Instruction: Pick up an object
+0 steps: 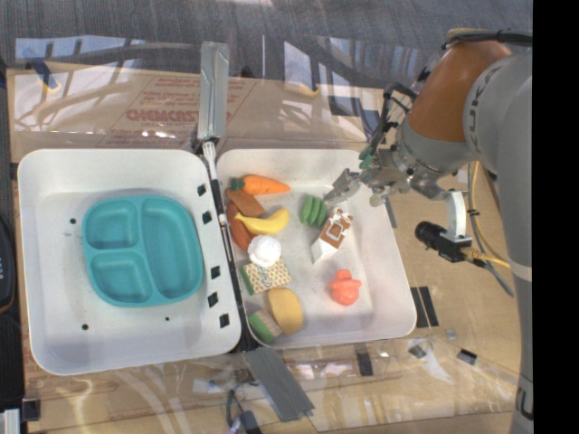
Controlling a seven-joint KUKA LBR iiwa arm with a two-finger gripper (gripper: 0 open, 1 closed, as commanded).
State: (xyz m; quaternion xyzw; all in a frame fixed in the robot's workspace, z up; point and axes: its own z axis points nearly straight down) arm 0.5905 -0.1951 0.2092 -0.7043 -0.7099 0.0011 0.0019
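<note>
Gripper [348, 186] — finger state unclear — just above upright-lying milk carton [333, 233], long axis tilted top-right.

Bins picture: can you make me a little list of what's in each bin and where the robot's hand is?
left bin: a teal tray with three sections
right bin: toy foods, among them a carrot, a banana and a small carton
gripper: over the right bin's far right part, above the carton
held: nothing seen between the fingers

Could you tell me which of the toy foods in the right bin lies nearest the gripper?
The green pepper, just left of the gripper; the others lie farther off.
</note>
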